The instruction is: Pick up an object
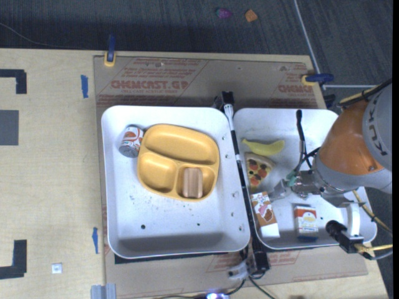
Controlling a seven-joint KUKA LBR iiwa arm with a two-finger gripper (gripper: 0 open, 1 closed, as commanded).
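Note:
In the right bin [324, 118] lie a yellow banana [264, 146], a toy pizza slice [256, 169], a red-and-white carton [265, 213] and a small orange-and-white box [306, 221]. My gripper [290, 184] hangs low over the middle of this bin, between the pizza slice and the small box, just above and to the right of the carton. Nothing shows between its tips. The grey and orange arm [352, 148] covers the bin's right side.
The left bin [168, 229] holds a yellow divided tray [176, 143] with a brown block [192, 182] in its lower right compartment. A crushed can [130, 140] lies beside the tray at the bin's upper left. Black cables [300, 136] hang over the right bin.

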